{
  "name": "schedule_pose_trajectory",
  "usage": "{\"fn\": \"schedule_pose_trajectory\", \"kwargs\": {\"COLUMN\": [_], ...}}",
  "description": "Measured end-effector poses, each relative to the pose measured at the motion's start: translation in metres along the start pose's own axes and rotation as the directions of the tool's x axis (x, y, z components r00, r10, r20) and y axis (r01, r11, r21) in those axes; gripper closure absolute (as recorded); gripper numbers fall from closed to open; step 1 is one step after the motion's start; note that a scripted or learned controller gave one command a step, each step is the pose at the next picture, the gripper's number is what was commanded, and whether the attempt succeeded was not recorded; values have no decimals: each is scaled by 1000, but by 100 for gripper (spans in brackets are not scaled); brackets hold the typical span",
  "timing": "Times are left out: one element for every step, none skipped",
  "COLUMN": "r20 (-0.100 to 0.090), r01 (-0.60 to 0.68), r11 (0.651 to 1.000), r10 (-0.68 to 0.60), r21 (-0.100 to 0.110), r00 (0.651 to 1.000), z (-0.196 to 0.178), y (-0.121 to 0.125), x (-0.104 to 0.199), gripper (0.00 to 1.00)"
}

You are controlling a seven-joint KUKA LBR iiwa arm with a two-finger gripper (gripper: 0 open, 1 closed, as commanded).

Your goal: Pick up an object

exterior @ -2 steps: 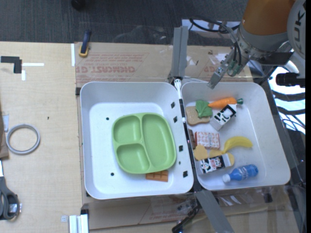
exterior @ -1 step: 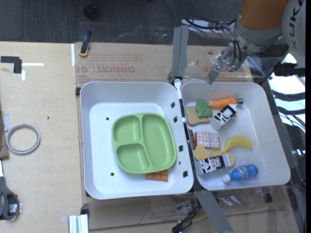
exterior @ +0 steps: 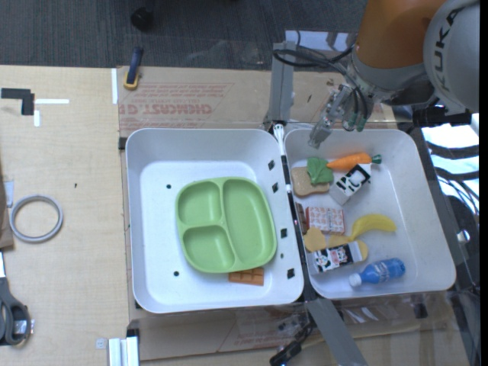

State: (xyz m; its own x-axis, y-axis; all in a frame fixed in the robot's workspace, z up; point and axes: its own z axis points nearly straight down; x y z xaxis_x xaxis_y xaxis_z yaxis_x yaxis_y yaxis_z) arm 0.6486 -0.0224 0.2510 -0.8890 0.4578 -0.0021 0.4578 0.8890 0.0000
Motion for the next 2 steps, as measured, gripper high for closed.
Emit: {"fn": "schedule_pose_trajectory", "kwargs": {"r20": [2, 0], "r01": [231, 255], "r11": [973, 967], "r10": [-231, -255], "r21": [0, 0], "r00": [973, 967], "z": [-29, 107], "y": [-44, -103], "x": [-2, 9], "gripper": [100, 100]}}
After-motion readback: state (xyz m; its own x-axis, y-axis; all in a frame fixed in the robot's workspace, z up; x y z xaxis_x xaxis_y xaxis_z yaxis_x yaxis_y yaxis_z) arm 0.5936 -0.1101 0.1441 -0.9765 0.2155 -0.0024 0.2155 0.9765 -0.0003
